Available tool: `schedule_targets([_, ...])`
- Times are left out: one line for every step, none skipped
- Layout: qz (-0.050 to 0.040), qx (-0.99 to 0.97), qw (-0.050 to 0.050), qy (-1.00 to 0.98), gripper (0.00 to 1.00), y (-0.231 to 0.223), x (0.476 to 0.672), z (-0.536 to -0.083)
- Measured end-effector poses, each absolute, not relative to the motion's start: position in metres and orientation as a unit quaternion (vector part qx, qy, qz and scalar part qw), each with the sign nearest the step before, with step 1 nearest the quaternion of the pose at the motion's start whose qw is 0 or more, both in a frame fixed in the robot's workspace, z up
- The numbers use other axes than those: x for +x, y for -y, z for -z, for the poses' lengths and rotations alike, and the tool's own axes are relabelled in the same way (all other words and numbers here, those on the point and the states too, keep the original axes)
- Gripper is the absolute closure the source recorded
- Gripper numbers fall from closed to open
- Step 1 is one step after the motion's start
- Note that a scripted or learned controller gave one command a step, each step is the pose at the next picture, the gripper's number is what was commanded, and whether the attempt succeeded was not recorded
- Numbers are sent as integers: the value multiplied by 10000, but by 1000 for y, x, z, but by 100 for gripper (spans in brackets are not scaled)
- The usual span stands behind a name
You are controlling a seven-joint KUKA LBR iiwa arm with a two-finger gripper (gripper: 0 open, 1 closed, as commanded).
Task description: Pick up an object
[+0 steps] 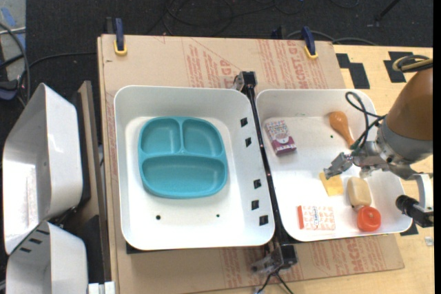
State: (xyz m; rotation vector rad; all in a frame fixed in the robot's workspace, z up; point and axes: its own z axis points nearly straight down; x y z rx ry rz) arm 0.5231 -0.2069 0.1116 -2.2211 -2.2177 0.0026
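Objects sit in your right bin (317, 103): a yellow block (333, 184) by the gripper (342, 165), a red cap (368, 218) near the front right corner. Your left bin (131, 217) holds a blue tray (182, 155). I cannot tell how the gripper stands.

The arm (413, 113) runs off the right edge of the frame, only its wrist end visible. Its gripper (342, 163) is too small and dark to read the fingers. At the far left, a white tub (38, 155) is clipped by the edge.
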Motion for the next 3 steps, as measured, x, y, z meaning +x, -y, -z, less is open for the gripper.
schedule_targets([19, -7074, -3, 7068, 0, 206, 526, -96])
schedule_targets([40, -7069, -61, 7073, 100, 207, 528, -109])
schedule_targets([14, -7058, -32, 7084, 100, 204, 535, -172])
